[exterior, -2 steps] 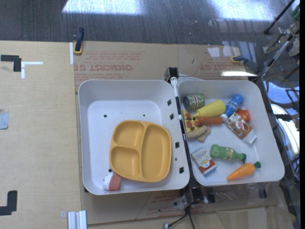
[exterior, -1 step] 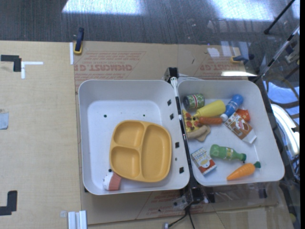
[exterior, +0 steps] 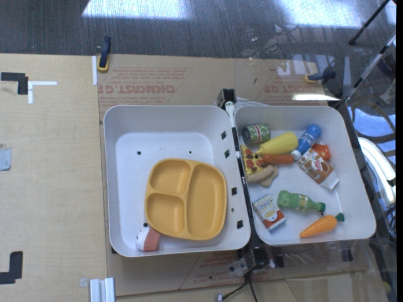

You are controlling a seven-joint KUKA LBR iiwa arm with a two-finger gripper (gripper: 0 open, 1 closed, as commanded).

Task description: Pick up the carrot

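An orange carrot (exterior: 320,226) with a small green top lies at the front right corner of the right bin (exterior: 356,197), tilted with its green end toward the right wall. A green bottle (exterior: 300,201) lies just behind it and a small carton (exterior: 269,211) sits to its left.
The right bin also holds a yellow bottle (exterior: 279,145), a blue bottle (exterior: 307,137), a green can (exterior: 256,133), a red-and-white packet (exterior: 317,166), a pizza slice (exterior: 254,163) and a sausage (exterior: 278,159). The left bin (exterior: 119,168) holds a yellow divided plate (exterior: 187,198) and a pink item (exterior: 148,239).
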